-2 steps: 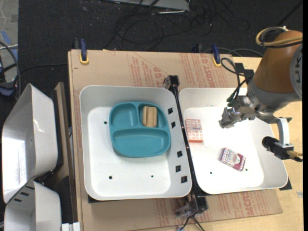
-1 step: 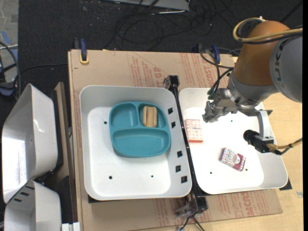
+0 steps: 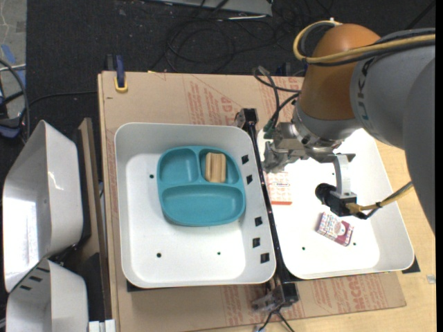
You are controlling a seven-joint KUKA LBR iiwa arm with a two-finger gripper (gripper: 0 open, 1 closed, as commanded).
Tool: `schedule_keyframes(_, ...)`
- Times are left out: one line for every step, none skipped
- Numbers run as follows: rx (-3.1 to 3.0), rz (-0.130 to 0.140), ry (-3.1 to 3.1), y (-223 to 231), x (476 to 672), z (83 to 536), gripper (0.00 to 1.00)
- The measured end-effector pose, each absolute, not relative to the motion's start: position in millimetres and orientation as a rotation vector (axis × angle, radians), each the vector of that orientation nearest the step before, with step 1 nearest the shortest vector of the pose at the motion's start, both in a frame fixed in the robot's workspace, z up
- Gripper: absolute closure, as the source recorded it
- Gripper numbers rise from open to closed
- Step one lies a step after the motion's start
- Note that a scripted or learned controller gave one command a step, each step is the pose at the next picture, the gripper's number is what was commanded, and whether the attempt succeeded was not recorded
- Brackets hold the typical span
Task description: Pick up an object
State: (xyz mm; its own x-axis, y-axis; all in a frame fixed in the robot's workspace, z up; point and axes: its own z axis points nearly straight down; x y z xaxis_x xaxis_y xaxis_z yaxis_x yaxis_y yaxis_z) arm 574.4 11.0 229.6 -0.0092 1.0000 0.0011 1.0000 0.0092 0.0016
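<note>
1. Camera view from above takes in two white bins side by side: the left bin and the right bin.
2. One arm reaches in from the right, and its orange band sits over the upper part of the right bin.
3. One gripper hangs over the upper left corner of the right bin, close to the wall shared by the bins. From this angle it cannot be told whether it is open or closed, and no object is seen in its grasp.
4. Two loose objects lie on the right bin's floor. A white-and-red card lies flat against the left wall, just below the gripper. A pink packet lies tilted nearer the middle, well apart from the card.
5. One teal plate with three compartments rests in the left bin.
6. One wooden block lies in the plate's upper right compartment.
</note>
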Motion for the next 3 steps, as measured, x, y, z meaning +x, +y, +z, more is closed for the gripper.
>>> schedule_keyframes(2.211, 0.005, 2.231, 71.9, 592.6, 231.8, 1.00)
schedule_keyframes(2.215, -0.001, 2.228, 93.3, 591.8, 224.9, 1.00)
schedule_keyframes(2.217, -0.001, 2.225, 91.9, 591.9, 225.2, 0.00)
